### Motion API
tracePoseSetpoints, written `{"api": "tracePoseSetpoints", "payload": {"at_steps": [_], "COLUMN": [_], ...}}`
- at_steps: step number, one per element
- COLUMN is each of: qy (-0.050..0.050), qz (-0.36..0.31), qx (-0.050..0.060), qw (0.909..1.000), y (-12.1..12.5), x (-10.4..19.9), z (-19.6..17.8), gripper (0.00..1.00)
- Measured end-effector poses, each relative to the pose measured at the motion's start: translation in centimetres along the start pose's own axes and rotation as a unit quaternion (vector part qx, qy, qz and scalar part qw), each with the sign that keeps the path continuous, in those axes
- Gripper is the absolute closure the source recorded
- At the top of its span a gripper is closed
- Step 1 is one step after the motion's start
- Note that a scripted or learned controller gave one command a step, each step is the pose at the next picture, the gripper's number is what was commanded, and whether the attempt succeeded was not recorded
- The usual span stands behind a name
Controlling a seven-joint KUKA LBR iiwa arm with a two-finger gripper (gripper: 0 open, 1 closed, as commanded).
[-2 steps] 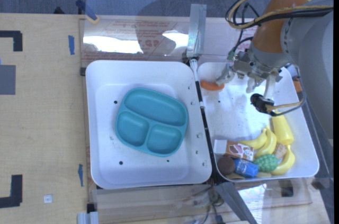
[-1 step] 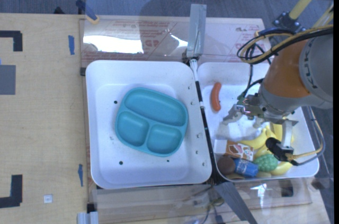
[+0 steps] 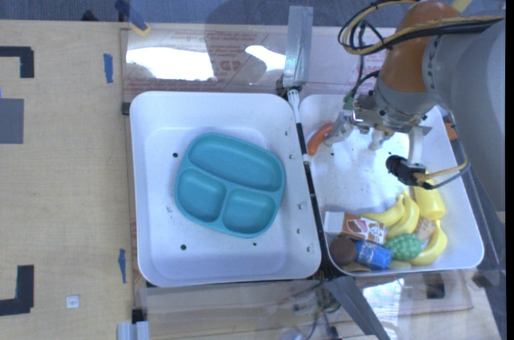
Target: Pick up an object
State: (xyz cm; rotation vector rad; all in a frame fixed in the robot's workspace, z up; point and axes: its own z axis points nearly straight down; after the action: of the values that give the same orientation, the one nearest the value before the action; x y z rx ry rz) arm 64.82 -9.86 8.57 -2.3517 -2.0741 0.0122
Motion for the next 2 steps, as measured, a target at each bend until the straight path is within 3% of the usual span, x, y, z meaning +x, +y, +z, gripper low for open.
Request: {"api": "tracePoseSetpoints", "payload": {"at_steps": [1,2], "qy": [0.002,0.001], "qz": [0.053,-0.002], "qx": [-0.008,0.002], "qw": [0.9986,1.0], "y": [-0.4,-1.1], "x": [3.2,-0.5], "z": [-10.2,-1.2], "gripper": [0.0,0.0]}}
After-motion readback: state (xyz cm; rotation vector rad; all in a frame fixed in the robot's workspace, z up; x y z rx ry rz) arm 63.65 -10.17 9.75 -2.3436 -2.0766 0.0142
